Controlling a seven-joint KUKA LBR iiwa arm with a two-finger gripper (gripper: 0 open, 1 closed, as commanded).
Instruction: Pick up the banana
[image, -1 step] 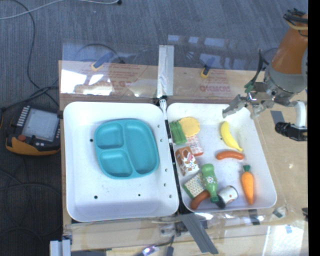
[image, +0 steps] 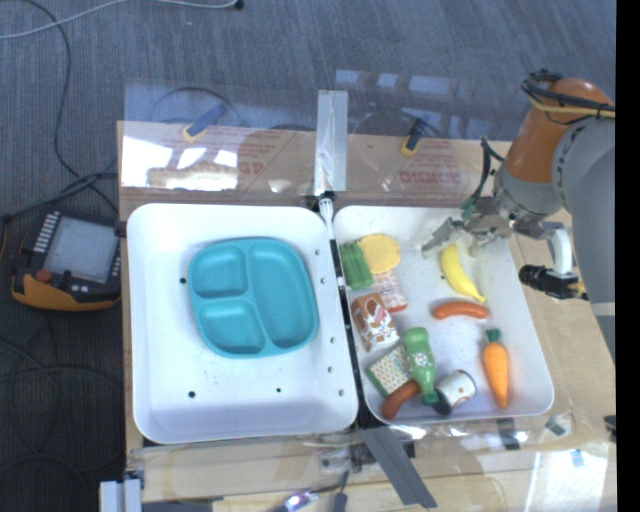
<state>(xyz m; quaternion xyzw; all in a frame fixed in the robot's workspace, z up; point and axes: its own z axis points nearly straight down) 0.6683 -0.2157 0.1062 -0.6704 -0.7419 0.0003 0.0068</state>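
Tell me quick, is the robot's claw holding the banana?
Gripper: open, holding nothing, just above the top end of the banana.

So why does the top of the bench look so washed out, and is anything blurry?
Camera view: glare whitens the clear sheeting behind the bins; more reflections streak the bench's front edge. The banana reads sharp, while the hand above it looks slightly soft.

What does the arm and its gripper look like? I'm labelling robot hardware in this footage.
The arm is grey with an orange band above the wrist and black cables looping over it. Its gripper is a small grey metal two-finger unit.
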